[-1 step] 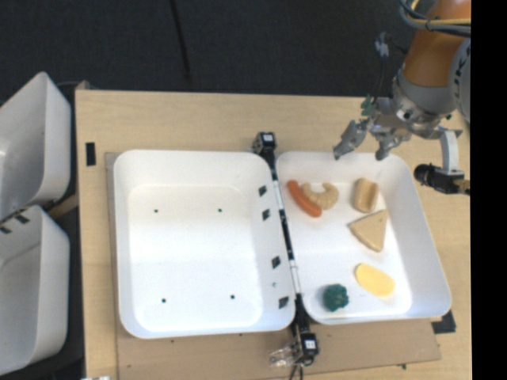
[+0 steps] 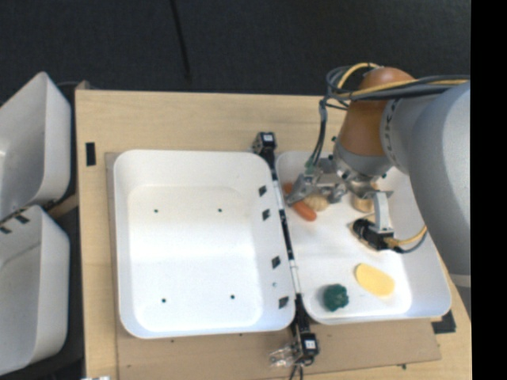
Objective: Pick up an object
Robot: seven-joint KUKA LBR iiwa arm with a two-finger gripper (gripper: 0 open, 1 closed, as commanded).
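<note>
No legible writing. The small black tabs (image 2: 276,261) along the rim between the bins are too small to read.

The gripper (image 2: 321,188) is low over the right bin (image 2: 333,248), at the bin's 11 o'clock corner, close to the shared rim. Can't tell whether it is wide or narrow, because the wrist hardware and the slanted view mask it. Nothing is visibly held.

Objects in the right bin:
- The orange-red piece (image 2: 305,210) is at the gripper's 7 o'clock, just beside it and just beside the shared rim. It is the nearest candidate.
- The tan lump (image 2: 319,203) is at the gripper's 6 o'clock. It touches the orange-red piece and is partly tucked under the gripper body. Its shape is unclear.
- The second tan piece (image 2: 363,205) is at the gripper's 4 o'clock and half hidden by the wrist.
- The green lump (image 2: 335,296) is at the bin's 6 o'clock near the front wall, well apart from the gripper.
- The yellow oval piece (image 2: 374,280) is at the bin's 5 o'clock, near the green lump but not touching it.

The grey arm (image 2: 432,157) with its orange band (image 2: 368,125) covers the bin's 1 to 3 o'clock side, and the far-right wall is hidden.

The left bin (image 2: 190,244) lies at the gripper's 9 o'clock.

Two white moulded shapes (image 2: 32,141) sit off the bench (image 2: 198,121) at 9 o'clock. They are cut by the frame edge and can't be identified.
</note>
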